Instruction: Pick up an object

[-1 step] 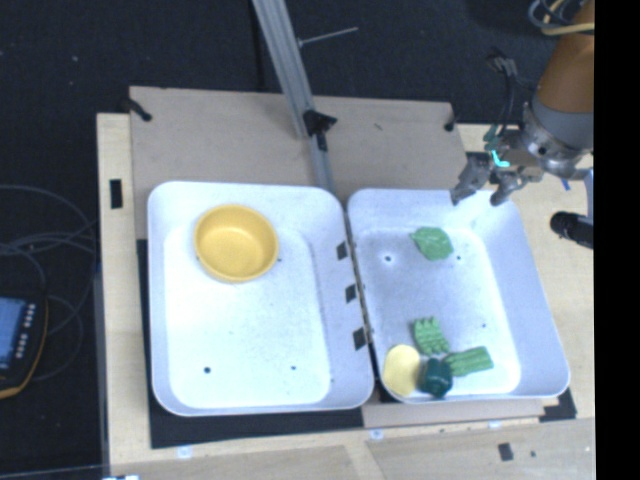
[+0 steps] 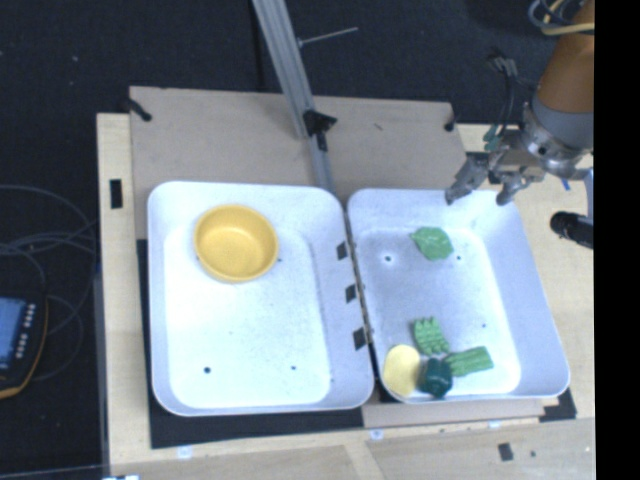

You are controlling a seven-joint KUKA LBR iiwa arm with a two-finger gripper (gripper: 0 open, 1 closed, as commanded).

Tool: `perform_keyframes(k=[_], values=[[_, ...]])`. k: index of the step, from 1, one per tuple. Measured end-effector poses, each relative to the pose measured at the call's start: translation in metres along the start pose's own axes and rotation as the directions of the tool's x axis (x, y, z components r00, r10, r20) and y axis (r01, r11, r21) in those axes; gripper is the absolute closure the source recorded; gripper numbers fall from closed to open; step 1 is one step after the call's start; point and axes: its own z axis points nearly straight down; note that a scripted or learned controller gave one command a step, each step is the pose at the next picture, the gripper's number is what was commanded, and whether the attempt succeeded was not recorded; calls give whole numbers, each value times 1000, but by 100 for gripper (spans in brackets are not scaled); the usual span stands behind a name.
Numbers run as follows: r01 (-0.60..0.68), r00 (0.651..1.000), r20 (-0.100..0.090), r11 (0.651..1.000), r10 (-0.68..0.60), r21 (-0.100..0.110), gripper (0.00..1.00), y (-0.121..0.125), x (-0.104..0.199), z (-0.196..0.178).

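**Claw open above the right bin's far rim**

I read no brand, label or writing on anything here. My claw (image 2: 484,190) hangs with fingers spread and nothing between them, over the far edge of the right bin (image 2: 520,268). Open white floor lies beneath me. Nearest is a light green block (image 2: 432,242), alone. A green toothed piece (image 2: 430,335), green bar (image 2: 470,360), dark teal piece (image 2: 436,377) and yellow disc (image 2: 402,369) crowd the near rim. A yellow bowl (image 2: 236,243) sits in the left bin (image 2: 240,368).
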Motion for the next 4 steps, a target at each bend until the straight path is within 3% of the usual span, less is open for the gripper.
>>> perform_keyframes(k=[2,3,4], values=[[-1,1000,0,1000,1,6,0,-8,-6,121],[0,1000,1,1000,0,3,0,-9,-6,152],[-1,1000,2,1000,1,-2,100,-8,-7,140]])
